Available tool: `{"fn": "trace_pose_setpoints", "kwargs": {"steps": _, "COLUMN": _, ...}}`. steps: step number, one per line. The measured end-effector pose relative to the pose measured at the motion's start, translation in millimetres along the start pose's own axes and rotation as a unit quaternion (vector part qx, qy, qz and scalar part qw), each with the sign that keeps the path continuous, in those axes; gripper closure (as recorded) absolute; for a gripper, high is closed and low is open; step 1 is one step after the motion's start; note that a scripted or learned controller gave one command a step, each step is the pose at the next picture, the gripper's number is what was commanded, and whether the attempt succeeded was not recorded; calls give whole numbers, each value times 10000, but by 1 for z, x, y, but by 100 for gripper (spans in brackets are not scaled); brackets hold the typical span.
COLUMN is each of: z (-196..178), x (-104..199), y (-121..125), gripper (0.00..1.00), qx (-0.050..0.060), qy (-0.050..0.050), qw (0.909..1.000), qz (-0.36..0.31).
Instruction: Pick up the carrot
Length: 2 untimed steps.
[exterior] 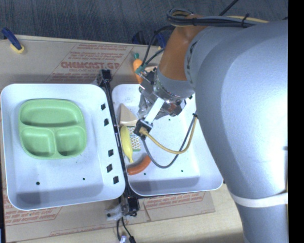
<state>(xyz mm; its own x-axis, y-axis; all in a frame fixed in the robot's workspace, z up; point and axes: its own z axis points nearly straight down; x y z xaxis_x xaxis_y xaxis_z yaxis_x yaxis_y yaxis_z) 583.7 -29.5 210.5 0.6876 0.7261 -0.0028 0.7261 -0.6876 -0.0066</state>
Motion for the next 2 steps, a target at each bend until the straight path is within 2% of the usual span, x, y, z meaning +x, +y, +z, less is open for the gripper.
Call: {"fn": "trace_pose_setpoints", "kwargs": {"steps": 2, "z": -20, "x": 1, "y": -1, "gripper": 100, "qx": 33, "qy": -14, "qw": 10000, "qz": -90}}
